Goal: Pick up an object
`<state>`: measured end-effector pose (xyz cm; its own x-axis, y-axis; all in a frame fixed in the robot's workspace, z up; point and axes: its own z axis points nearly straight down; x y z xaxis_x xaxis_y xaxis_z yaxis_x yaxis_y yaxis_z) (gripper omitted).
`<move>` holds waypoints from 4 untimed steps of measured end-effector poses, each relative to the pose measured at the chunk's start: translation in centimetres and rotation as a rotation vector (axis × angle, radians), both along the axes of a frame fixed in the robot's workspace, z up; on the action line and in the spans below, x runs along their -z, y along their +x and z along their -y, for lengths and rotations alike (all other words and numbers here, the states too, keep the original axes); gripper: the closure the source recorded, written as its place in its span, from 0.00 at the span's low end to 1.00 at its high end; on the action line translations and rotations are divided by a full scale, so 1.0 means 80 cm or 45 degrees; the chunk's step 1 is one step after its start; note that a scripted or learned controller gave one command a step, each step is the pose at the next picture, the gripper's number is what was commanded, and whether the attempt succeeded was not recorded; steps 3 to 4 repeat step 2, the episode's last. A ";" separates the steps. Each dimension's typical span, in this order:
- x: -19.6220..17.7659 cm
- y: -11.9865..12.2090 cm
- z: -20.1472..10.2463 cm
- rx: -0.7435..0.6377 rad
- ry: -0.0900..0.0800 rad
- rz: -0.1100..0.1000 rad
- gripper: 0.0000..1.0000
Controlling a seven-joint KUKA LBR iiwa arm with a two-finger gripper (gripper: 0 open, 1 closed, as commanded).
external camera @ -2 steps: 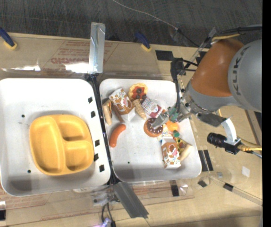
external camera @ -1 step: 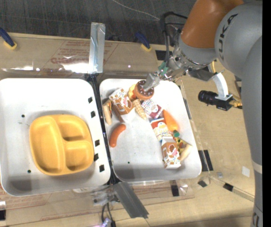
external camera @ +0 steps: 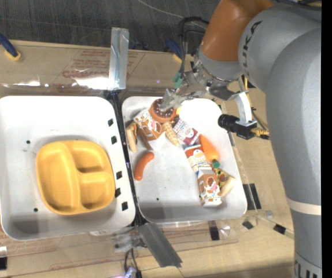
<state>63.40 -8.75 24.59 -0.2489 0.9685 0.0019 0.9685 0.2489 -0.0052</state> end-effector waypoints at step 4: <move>0.009 -0.092 -0.029 0.340 -0.002 -0.005 1.00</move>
